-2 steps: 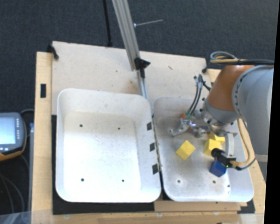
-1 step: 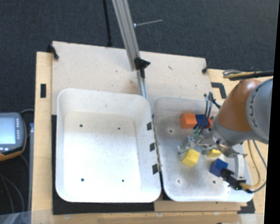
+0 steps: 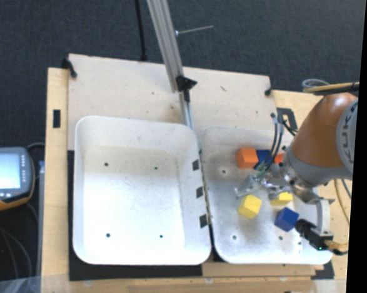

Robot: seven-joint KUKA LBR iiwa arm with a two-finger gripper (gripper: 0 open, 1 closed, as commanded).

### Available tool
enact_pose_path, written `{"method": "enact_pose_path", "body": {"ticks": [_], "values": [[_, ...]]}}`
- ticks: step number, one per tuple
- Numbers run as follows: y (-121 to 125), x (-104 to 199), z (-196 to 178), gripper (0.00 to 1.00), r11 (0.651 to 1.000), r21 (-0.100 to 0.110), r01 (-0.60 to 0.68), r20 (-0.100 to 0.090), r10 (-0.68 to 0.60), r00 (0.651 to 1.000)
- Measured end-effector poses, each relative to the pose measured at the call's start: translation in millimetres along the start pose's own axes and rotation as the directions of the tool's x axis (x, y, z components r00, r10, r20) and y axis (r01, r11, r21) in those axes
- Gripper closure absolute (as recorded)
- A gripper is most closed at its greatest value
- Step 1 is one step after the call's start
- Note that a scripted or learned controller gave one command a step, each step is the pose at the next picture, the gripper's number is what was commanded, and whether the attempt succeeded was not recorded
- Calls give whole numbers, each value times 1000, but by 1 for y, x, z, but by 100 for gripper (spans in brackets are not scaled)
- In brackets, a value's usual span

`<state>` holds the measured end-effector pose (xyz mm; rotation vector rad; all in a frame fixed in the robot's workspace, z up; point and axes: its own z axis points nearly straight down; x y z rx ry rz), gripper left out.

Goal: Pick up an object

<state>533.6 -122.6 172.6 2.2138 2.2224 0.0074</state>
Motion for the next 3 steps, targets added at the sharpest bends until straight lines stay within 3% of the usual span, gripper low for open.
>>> {"method": "enact_pose_path", "body": {"ticks": [1, 2, 3], "values": [[-26, 17, 16, 0, 1000, 8, -7, 1, 7, 1000], [83, -25, 78, 0, 1000, 2, 0, 2, 0, 1000], [68, -76, 72, 0, 1000, 4, 5, -10, -5, 1000]]}}
